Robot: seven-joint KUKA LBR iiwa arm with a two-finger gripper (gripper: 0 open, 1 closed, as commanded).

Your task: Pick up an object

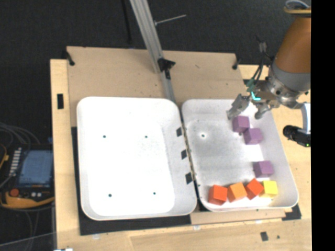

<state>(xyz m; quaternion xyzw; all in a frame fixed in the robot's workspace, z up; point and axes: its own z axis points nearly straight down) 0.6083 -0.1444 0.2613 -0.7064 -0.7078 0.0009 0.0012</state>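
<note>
My gripper (247, 109) hangs open over the far right part of the right bin (207, 109), its two fingers (235, 107) spread apart with nothing between them. Just below the fingertips lies a purple block (241, 123), and a second purple block (253, 136) touches its lower right corner. A third purple block (263, 168) sits further toward the front. Along the bin's front wall stand a red-orange block (218, 194), an orange block (237, 191), another red-orange block (254, 187) and a yellow block (270, 187).
The left bin (131, 156) sits beside the right one, with black clips (184, 153) along the shared edge. A metal rail (149, 30) slants down from the top to the gap between the bins. A blue device (31, 171) lies off the bench at left.
</note>
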